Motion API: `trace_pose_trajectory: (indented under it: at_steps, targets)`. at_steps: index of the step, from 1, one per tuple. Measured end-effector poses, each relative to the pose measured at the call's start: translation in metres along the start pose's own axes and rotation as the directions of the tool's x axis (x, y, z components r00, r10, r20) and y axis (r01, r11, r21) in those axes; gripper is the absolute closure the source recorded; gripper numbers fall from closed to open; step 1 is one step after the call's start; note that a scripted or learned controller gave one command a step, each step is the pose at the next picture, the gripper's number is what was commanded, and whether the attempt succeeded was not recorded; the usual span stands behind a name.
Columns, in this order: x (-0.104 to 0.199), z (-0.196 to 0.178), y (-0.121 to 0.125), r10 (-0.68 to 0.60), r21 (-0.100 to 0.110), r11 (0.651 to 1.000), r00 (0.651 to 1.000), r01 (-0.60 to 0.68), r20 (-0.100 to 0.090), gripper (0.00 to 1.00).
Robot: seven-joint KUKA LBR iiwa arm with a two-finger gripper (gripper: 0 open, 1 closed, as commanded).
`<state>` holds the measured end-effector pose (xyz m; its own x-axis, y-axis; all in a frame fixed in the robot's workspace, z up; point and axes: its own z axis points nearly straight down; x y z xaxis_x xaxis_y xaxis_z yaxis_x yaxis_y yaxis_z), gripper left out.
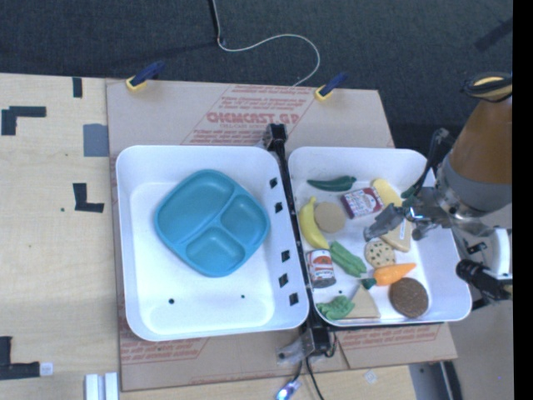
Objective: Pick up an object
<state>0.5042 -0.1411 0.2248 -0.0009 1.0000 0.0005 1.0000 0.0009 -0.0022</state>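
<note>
The right bin (pixel 433 167) holds several toy foods: a banana (pixel 312 223), a green chili (pixel 331 183), a red-and-white packet (pixel 360 201), a tan round biscuit (pixel 330 217), a small can (pixel 321 267), a chip cookie (pixel 379 253), a carrot (pixel 393 273) and a brown patty (pixel 408 297). My gripper (pixel 403 222) hangs over this bin's right-middle part, just above a pale cracker (pixel 398 242). Its fingers are spread open and I see nothing between them.
A blue divided plate (pixel 212 221) lies in the left bin (pixel 133 248). A yellow piece (pixel 386 192) sits near the gripper's far side. A green pod (pixel 347 258), a leafy piece (pixel 336 309) and a sandwich wedge (pixel 365 304) lie towards the front.
</note>
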Motion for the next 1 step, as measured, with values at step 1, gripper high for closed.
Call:
trace_pose_trajectory:
  at_steps: [1]
  targets:
    - [0.0007, -0.0097, 0.0, -0.001, 0.001, 1.0, 1.0, 0.001, -0.001, 1.0]
